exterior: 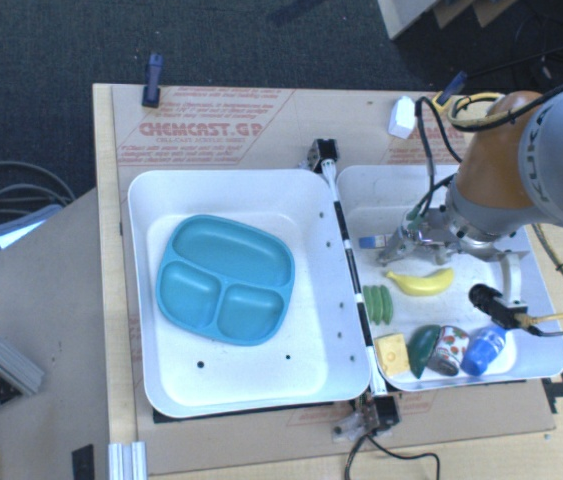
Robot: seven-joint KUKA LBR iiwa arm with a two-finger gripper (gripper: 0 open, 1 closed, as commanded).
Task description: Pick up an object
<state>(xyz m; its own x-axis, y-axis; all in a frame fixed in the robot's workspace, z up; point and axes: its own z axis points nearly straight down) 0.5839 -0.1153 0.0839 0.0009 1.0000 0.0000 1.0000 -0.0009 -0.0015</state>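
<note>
The gripper [408, 249], fingers spread and holding nothing, hangs at right of frame just above the banana [422, 282] in my right bin [381, 190], the pick not yet made.

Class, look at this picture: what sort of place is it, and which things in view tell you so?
Probably a robotics test bench: a robot arm reaches over two white bins, one holding a blue plate, the other a toy banana, with loose cables alongside.

A yellow banana [422, 282] lies flat in the right bin [381, 193], its ends curving upward.
</note>
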